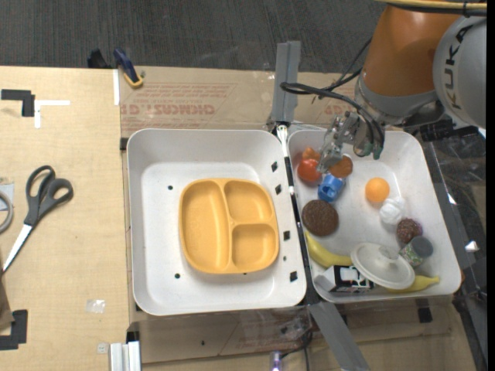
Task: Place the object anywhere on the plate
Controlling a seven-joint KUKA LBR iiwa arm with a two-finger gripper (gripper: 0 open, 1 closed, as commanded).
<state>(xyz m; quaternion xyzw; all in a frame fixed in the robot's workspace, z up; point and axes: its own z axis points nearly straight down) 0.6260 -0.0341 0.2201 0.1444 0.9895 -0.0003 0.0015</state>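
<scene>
In the right bin [427,178], the end effector [334,151] hangs low over a cluster of small things at the bin's far left corner: a red tomato-like ball [308,170], a brown piece [341,165] and a blue block [331,187]. Whether its fingers are apart or together cannot be told. An orange ball [377,190], a brown round cookie [319,217], a banana [323,252] and a clear lid [383,263] lie nearby. The yellow divided plate [229,225] sits in the left bin [147,230].

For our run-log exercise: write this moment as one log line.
gripper: over right bin, above red object | yellow plate: left bin, nothing on it | phase: reaching
</scene>
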